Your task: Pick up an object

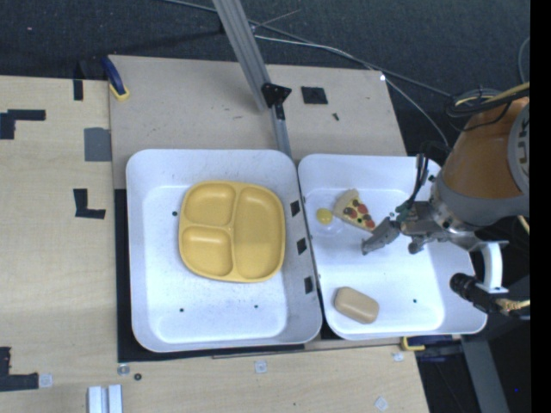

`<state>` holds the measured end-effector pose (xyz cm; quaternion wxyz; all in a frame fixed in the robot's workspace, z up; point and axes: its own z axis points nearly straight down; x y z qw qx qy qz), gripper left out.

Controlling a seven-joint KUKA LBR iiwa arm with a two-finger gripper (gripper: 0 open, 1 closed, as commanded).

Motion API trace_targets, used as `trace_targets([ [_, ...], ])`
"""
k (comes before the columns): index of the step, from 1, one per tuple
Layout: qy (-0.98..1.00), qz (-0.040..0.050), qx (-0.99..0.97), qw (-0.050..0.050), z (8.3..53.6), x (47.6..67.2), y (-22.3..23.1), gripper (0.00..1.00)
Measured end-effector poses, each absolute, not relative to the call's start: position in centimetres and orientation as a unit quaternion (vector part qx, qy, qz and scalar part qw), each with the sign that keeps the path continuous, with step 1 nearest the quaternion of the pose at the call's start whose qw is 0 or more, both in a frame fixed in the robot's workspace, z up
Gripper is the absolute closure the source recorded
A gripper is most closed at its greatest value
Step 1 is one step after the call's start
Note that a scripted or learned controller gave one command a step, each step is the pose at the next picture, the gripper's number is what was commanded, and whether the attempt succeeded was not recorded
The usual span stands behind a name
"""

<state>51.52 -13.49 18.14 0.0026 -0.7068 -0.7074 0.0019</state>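
Note:
The right bin (430, 312) holds a toy pizza slice (354, 209), a small yellow piece (324, 216) beside it and a tan bread roll (355, 305) near the front. My gripper (391, 247) hangs over the middle of this bin, just right of and below the pizza slice. It is open, and nothing sits between its fingers. One dark finger (375, 241) points left toward the pizza slice without touching it. The grey arm with its orange band (482, 157) comes in from the right.
A yellow divided plate (232, 231) lies in the left bin (159, 308). A grey metal rod (245, 37) slants down from the top to the gap between the bins. Cables run across the dark floor behind the bench.

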Motion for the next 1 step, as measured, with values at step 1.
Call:
trace_targets([
  [1, -0.707, 0.0020, -0.707, 0.002, 13.64, 51.15, -13.91, 0.00],
])
